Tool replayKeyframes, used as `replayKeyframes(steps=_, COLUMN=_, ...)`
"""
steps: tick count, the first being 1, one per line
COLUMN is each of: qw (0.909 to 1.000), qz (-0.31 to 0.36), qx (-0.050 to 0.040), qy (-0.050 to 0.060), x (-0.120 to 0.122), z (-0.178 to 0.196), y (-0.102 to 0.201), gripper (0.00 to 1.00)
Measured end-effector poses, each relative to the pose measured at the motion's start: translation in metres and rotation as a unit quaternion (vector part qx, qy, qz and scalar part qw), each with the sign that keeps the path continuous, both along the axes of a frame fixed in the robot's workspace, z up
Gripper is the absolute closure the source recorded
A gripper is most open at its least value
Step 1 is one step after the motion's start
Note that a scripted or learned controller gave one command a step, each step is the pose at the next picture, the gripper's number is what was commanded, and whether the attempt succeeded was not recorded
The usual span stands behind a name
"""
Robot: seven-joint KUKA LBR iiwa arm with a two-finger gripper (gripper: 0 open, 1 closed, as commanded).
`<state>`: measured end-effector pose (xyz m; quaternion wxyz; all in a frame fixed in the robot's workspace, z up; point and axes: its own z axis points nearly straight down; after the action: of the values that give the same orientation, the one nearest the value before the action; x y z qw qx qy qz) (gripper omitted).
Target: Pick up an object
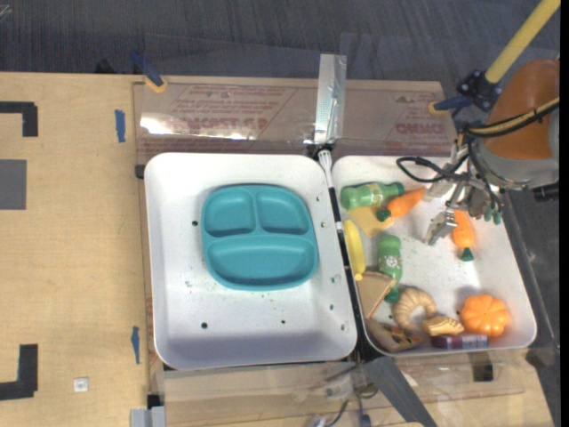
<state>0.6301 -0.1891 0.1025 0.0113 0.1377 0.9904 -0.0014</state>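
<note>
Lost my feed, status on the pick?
Gripper low over right bin, nothing seen held. Carrot just beside it. Second carrot, bottle crowd close.

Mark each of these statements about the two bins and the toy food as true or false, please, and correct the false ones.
1. The teal divided plate lies in the left bin. True.
2. The orange pumpkin sits at the far left corner of the left bin. False: it is in the right bin, near its front right corner.
3. The gripper is above the right bin. True.
4. The green bottle lies on the teal divided plate. False: it lies in the right bin, near its back left corner.
5. A carrot lies in the right bin close to the gripper. True.
</note>
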Motion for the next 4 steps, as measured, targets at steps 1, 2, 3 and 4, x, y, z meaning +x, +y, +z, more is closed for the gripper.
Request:
replayKeyframes(steps=1, qw=0.9998, qz=0.017, qx=0.0009, qy=0.006, x=0.001, z=-0.015, y=-0.025, gripper=0.0)
replayKeyframes(steps=2, qw=0.9997, qz=-0.023, qx=0.003, qy=0.008, x=-0.012, z=-0.015, y=-0.033, gripper=0.0)
replayKeyframes(steps=3, qw=0.9977, qz=-0.067, qx=0.0035, qy=0.007, x=-0.017, z=-0.015, y=-0.024, gripper=0.0)
replayKeyframes(steps=4, qw=0.9981, qz=-0.062, qx=0.0044, qy=0.006, x=-0.019, z=-0.013, y=0.066, gripper=0.0)
